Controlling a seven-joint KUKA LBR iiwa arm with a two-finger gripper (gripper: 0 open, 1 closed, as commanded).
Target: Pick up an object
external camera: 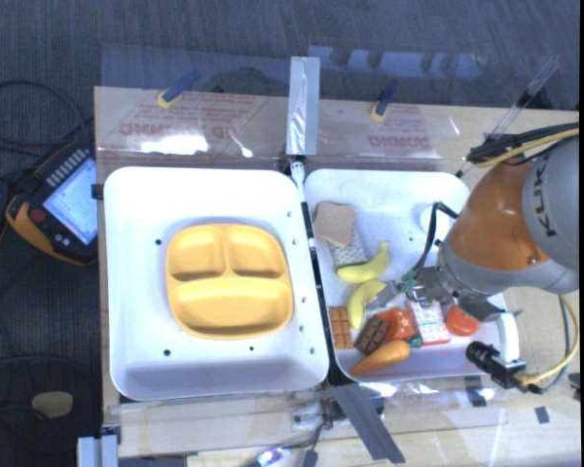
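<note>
- A handheld controller with a lit screen lies on the dark floor at the far left, its cable curling beside it.
- The left bin holds a yellow divided plate, sitting about in the bin's middle.
- A silver strip stands at the back where the two bins meet.
- The right bin carries a cluster of toy food along its left and front parts: a slice of bread at the back, two yellow bananas just in front of it, a brown waffle piece by the left wall, a dark brown chocolate-like piece touching an orange carrot at the front.
- A red piece and a red-and-white box lie just right of these, under the wrist.
- The hand is low over these red items; whether it is released or clenched cannot be told, nor whether it touches anything.
- The grey arm with its orange band reaches in from the right across the surface.
</note>
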